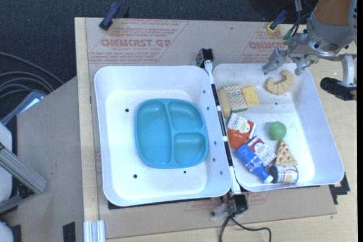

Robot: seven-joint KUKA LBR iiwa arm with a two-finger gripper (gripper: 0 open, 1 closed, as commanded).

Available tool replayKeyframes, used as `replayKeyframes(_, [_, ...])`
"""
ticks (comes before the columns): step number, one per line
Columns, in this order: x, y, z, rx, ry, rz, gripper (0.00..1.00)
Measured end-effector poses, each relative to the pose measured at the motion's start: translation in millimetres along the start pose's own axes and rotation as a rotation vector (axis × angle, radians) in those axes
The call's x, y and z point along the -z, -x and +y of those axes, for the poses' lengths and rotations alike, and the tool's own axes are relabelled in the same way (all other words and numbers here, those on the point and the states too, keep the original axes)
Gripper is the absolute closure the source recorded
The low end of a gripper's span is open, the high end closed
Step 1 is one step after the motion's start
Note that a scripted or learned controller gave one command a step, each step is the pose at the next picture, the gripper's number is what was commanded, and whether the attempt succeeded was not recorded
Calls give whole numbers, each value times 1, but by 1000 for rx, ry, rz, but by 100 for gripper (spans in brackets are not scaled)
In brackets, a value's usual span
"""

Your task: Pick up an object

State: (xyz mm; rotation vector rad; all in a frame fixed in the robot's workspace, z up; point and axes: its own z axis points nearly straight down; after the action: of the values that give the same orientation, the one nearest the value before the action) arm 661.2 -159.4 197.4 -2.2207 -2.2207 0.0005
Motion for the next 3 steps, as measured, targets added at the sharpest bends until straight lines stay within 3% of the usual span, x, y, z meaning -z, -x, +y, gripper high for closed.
replayKeyframes(1, [-102,-1,5,-1,-2,0,0])
replayKeyframes(2, [-112,-61,6,1,0,1,0])
replayKeyframes(3, [-112,-67,5,1,-1,0,0])
